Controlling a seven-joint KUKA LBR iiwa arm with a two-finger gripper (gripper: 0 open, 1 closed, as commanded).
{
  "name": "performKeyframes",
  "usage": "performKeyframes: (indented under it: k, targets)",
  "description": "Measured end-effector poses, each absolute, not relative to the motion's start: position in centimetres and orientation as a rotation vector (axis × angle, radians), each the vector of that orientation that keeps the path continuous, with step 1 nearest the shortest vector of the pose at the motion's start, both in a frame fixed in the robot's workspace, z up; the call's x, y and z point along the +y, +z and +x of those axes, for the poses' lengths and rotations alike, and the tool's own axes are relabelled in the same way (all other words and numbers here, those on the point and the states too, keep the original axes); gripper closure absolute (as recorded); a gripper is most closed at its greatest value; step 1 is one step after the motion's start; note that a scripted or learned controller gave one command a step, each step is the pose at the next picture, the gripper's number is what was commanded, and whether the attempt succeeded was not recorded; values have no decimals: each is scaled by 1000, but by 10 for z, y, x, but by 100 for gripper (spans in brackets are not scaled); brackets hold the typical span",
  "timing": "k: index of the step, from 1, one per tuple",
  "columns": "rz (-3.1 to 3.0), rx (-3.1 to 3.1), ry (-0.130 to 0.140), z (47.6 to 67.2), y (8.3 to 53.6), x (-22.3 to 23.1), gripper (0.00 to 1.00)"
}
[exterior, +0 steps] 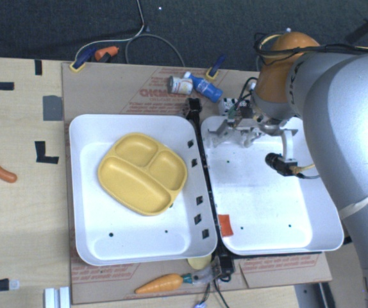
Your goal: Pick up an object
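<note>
Yellow plastic divided plate point(143, 172), three compartments, tilted in left bin point(84, 236), claw point(238, 130) grip state unclear

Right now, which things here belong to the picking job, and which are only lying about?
For the job:
gripper, over the right bin
yellow plate in the left bin

Lying about:
carrot
sausage
blue bottle

Pale wooden bench point(17, 236) under cardboard sheet point(133, 88), dark carpet point(56, 11) behind.
</note>
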State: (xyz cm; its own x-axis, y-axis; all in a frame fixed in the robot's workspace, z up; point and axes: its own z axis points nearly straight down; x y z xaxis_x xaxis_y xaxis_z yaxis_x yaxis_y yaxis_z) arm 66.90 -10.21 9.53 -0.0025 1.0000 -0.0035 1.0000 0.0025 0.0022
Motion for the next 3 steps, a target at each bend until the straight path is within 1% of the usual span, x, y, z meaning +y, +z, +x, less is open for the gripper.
performKeyframes:
  k: [1, 2, 3]
  targets:
    - [2218, 2221, -2, 668, 85, -101, 0]
    - [2221, 2214, 1, 669, 154, -178, 0]
    - [2217, 2219, 1, 602, 84, -137, 0]
